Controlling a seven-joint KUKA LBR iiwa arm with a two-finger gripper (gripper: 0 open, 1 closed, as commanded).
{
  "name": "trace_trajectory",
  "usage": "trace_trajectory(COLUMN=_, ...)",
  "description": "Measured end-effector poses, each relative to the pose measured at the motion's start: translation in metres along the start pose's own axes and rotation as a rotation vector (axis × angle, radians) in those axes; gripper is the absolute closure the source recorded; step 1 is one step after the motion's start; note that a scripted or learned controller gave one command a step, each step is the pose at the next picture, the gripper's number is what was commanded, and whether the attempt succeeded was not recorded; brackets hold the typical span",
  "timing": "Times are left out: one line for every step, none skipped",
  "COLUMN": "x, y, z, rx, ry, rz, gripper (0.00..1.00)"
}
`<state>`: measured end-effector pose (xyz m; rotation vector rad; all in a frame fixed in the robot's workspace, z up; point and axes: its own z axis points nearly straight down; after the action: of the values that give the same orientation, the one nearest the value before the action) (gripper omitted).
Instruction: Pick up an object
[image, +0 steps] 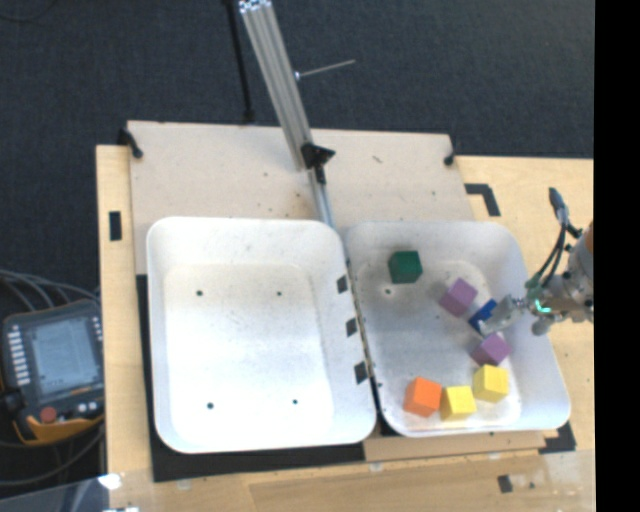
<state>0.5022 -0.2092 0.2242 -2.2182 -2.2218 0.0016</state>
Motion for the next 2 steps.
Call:
trace_trajectory(x=0.000, y=0.001, z=-0.002, rx=-0.004, ry=-0.001, rz=0.000, gripper=0.00)
trace_trajectory(x=-0.002, y=0.003, z=0.061, rx=0.002, ry=-0.001, rz=0.002, gripper=0.00)
